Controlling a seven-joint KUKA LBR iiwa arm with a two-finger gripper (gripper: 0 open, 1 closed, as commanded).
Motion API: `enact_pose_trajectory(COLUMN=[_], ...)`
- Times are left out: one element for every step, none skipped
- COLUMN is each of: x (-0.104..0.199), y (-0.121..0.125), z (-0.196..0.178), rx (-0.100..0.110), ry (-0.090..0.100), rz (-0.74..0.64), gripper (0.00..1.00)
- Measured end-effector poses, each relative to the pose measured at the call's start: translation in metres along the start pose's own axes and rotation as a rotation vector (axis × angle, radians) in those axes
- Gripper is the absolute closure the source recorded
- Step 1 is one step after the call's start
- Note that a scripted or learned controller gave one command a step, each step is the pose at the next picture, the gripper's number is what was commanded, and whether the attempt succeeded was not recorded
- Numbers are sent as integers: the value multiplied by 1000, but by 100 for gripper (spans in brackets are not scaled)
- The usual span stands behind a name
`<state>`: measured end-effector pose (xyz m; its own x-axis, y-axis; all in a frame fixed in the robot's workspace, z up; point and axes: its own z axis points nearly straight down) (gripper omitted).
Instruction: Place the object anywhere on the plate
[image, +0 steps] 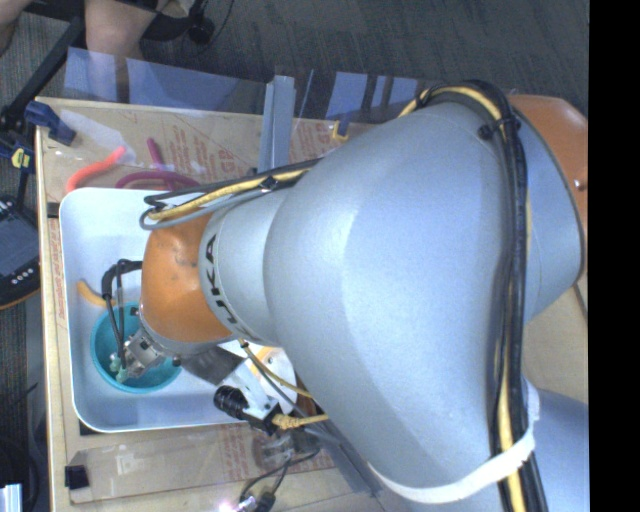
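Note:
A teal round plate (104, 352) lies in the near left part of the white bin (72, 250). My gripper (126, 362) hangs directly over the plate, low above its surface, and small pale bits show under its tip. The wrist and the orange band (175, 280) hide the plate's right half. A thin orange-yellow object (88, 291) lies on the bin floor just beyond the plate's rim, partly behind a black cable (112, 290). I cannot make out anything held.
The grey arm (400, 280) covers the right side of the bin and the whole second bin. A red-orange tool (92, 170) and a pink loop (150, 180) lie on the bench behind the bin. A black device (15, 255) sits off the left edge.

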<state>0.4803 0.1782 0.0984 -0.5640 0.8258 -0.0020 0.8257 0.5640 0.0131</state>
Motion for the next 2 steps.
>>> enact_pose_trajectory(x=[-60, -58], y=[20, 22], z=[-303, -313], rx=[12, 13], ry=[3, 5], rz=[23, 13], gripper=[100, 100])
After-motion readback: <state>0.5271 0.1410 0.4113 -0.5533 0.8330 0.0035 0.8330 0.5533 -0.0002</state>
